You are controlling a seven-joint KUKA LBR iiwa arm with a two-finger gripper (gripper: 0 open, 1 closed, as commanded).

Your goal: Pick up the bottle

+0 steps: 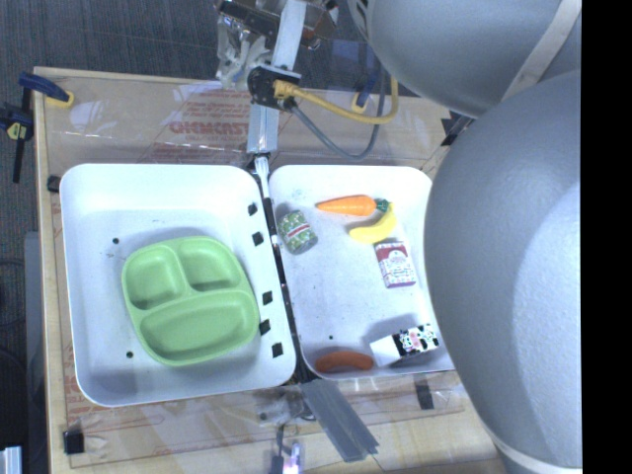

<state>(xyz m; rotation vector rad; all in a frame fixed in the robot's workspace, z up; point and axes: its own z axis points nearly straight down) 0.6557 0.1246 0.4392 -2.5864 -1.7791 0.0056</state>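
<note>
The grey arm [494,215] is looming large across the right side of the view, its bulk covering the right rim of the right bin [296,294]. Up at the top, beyond the far edge of both bins, the pincer [240,57] is hanging over the worktop [128,107] with a yellow cable [336,102] looping off beside it, and I cannot tell whether it is released or clenched. Nothing is showing in its grip. The bottle [395,263], red with a pale label, is lying flat on the floor of the right bin, towards the arm's side, well apart from the pincer. Just beyond it a yellow banana [372,227] is lying up against an orange carrot [347,205]. A small green patterned container [295,231] is sitting near the divide between the bins. At the near end of the same bin a black-and-white spotted carton [405,344] is resting beside a reddish-brown sausage [344,361]. Over in the left bin [89,215], a green divided plate [188,299] is lying flat in the middle. A blue clamp [44,89] is gripping the worktop's far left corner.
</note>
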